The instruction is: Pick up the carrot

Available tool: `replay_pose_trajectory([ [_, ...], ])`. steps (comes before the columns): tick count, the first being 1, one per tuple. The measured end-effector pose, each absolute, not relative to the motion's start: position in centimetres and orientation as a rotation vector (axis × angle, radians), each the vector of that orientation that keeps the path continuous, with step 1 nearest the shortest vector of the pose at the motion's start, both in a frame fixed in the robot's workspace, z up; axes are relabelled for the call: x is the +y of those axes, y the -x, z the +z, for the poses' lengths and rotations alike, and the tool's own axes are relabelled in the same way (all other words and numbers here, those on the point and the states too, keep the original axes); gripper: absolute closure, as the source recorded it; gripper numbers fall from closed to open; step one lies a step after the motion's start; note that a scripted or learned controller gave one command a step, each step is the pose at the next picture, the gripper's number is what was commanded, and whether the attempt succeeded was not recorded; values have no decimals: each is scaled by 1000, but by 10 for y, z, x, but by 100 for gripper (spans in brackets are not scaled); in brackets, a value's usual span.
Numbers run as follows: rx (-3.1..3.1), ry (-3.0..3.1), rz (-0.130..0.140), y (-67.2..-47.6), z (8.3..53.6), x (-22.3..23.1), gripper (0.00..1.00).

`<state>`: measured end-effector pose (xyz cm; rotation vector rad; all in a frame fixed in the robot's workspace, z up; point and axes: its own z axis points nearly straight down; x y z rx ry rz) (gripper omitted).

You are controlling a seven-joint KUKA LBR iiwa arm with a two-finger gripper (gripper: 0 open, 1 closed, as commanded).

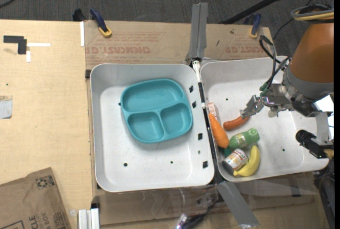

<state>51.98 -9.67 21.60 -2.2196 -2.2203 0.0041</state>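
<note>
The carrot (217, 129) lies in the right bin (276, 71), hard against the wall it shares with the left bin — long axis running from the far side of the bin toward the near side, tilted a little. The gripper (252, 107) hangs above the middle of the right bin, so the carrot sits to its left in this view and slightly nearer the camera.

Whether the gripper is spread or closed I cannot tell from here; nothing shows between it. Right under it lies a small sausage (236, 124), almost crosswise to the carrot and near its middle. A green bottle (244, 138), a can (236, 159) and a banana (251, 164) crowd the carrot's near end — the approach looks tight, best taken across the carrot's width.
</note>
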Motion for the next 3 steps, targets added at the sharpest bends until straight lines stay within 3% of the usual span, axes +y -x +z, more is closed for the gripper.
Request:
replay_pose_trajectory([
  [1, -2377, 2073, -11, -498, 107, -94, 0],
  [2, -2373, 2079, -10, -499, 116, -95, 100],
  [3, -1778, 2589, 5, -487, 191, -33, 100],
])
